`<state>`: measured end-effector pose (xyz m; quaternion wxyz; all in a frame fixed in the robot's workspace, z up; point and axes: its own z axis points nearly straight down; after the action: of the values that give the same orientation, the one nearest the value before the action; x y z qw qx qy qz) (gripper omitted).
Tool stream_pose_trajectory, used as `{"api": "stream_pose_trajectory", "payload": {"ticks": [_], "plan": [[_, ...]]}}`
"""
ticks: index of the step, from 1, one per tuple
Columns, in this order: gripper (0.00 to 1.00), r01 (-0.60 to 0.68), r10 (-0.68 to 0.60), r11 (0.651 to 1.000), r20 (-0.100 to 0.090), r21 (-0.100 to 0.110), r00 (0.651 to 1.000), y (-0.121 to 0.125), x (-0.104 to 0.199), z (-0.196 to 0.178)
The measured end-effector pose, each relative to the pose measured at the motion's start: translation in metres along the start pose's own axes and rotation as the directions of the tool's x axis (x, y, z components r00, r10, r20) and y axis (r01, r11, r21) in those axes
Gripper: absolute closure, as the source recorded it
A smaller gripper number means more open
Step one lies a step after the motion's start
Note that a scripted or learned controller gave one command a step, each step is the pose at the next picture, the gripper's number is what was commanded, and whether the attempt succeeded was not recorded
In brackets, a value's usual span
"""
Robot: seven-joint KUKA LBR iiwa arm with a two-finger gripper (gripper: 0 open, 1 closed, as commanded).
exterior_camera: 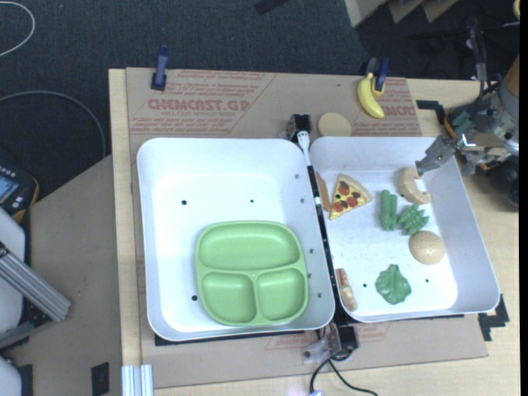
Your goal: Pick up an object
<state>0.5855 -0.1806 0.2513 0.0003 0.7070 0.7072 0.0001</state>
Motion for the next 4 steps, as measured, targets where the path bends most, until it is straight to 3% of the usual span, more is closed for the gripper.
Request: {"api": "stream_pose_trajectory", "payload": {"ticks": [1, 2, 3, 4], "plan": [[0.00, 0.001, -0.001, 1.000, -0.004, 0.012, 1.000, 0.008, 0.006, 0.173], [1.00, -0.001, 0.001, 1.000, 0.001, -0.003, 1.000, 0.011, 0.005, 0.152], [1.00, -0.004, 0.004, 1.000, 0.006, -0.008, 1.000, -0.001, -0.047, 0.059], [1.00, 0.004, -0.004, 1.000, 0.002, -0.009, 1.000, -0.003, -0.008, -0.029]]}}
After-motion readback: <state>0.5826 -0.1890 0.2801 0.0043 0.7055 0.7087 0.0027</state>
